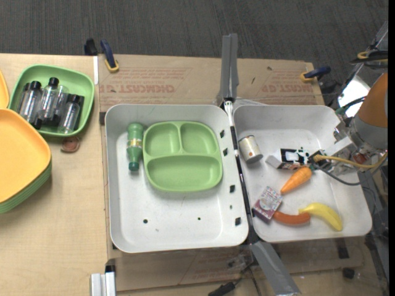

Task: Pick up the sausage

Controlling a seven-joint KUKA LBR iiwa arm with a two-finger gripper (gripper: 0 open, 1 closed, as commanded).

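Bench topped with brown cardboard (185, 82), dark carpet behind. The gripper (301, 158) sits low in the right-hand shallow white bin (278, 119), mid-bin; open or closed, can't tell. An orange toy carrot (297, 179) lies just frontward of it. The red toy sausage (290, 217) lies flat near the front edge, wedged between a purple packet (268, 202) and a yellow banana (322, 215). It's probably light, stiff and slick: pinch mid-length, across the width.

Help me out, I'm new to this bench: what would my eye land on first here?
The green three-compartment plastic plate dominates the left white bin, with a green bottle lying beside it. In the right white bin, an orange carrot, a yellow banana and the red sausage cluster toward the near side.
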